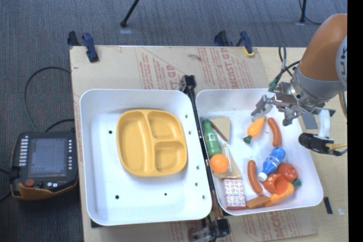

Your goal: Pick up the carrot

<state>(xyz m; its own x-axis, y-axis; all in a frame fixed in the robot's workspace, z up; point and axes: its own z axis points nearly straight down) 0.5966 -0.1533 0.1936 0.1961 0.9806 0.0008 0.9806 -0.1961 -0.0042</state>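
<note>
Task not yet done, judged from scene: small orange plastic carrot with green top lies on floor of right white bin, toward bin's back edge, tilted, not lifted.

Grey two-finger gripper hangs above bin's back right part. Jaws: cannot tell how wide; finger parts blur together.

Carrot sits just beside gripper, slightly toward bin's front and left; contact unclear. Red-orange toy sausage lies just right of carrot.

Left: close on carrot, lift clear of bin.
</note>
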